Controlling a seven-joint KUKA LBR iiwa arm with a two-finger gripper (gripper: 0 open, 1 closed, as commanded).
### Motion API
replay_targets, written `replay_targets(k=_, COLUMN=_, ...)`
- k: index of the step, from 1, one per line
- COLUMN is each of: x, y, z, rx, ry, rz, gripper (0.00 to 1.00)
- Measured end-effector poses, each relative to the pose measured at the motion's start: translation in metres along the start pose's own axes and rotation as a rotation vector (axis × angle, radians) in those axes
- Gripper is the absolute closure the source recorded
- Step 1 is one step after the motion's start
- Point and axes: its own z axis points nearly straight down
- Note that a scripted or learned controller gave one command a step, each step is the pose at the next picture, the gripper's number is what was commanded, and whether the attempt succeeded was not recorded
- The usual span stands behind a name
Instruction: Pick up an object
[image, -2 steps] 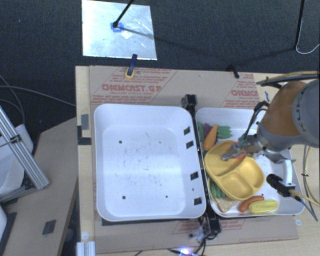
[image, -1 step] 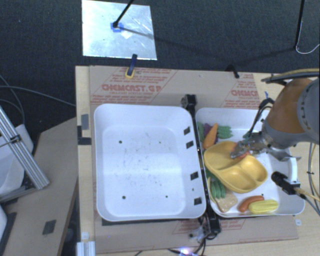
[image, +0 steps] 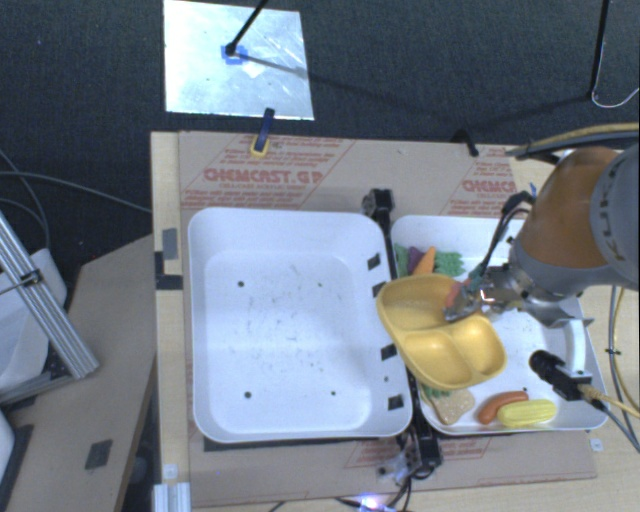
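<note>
In the camera view, the gripper (image: 468, 303) hung over the right bin (image: 596, 415), its fingers pinching the rim of a yellow two-part dish (image: 440, 338) that tilted across the divide between the bins. The left bin (image: 290, 330) sat beside it on the surface (image: 330, 165). Below the dish lay an orange sausage (image: 500, 404), a yellow piece (image: 528, 412) and a bread slice (image: 452, 405); green and orange items (image: 430, 262) lay above.
</note>
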Motion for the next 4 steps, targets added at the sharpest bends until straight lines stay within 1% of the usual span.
replay_targets(k=1, x=0.039, y=-0.033, z=-0.031, rx=0.000, ry=0.004, rz=-0.004, gripper=1.00)
replay_targets(k=2, x=0.083, y=-0.045, z=-0.030, rx=0.001, ry=0.004, rz=-0.004, gripper=1.00)
replay_targets(k=3, x=0.145, y=-0.031, z=-0.029, rx=0.003, ry=0.005, rz=-0.009, gripper=1.00)
replay_targets(k=4, x=0.091, y=0.035, z=-0.029, rx=0.002, ry=0.007, rz=0.000, gripper=1.00)
